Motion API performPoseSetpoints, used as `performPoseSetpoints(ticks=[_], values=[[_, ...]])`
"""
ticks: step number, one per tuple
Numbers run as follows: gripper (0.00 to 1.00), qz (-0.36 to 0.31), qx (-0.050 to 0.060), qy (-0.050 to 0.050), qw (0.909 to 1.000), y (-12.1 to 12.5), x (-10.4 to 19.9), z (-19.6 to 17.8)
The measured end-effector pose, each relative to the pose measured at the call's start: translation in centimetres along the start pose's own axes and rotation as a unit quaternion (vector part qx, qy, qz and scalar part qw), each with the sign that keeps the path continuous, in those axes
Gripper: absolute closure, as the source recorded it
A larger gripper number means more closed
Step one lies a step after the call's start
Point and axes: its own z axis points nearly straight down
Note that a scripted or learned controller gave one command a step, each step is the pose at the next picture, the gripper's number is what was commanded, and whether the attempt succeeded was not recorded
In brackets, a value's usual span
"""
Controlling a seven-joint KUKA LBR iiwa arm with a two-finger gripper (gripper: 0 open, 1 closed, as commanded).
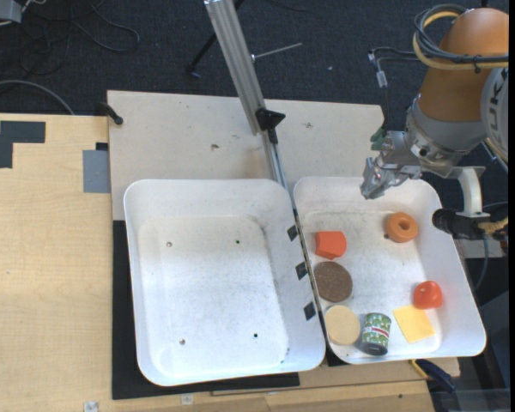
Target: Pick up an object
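My gripper [375,184] hangs over the far edge of the right bin [463,316], above and left of an orange ring-shaped doughnut [402,227]. Nothing shows between its fingers. In the same bin lie an orange-red block [330,245], a brown round disc [333,281], a tan round disc [342,324], a small green and white can [375,333] on its side, a yellow square slab [413,324] and a red rounded object [427,294].
The left bin [206,281] sits beside the right one, with black clips along the shared rim. A slanted aluminium rail [245,80] rises behind the bins. A wooden table surface [43,264] lies at the left.
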Motion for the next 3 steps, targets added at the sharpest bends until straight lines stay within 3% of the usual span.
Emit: performPoseSetpoints(ticks=[3], values=[[1.0, 0.0, 0.001, 0.0, 1.0, 1.7, 13.7, 3.2]])
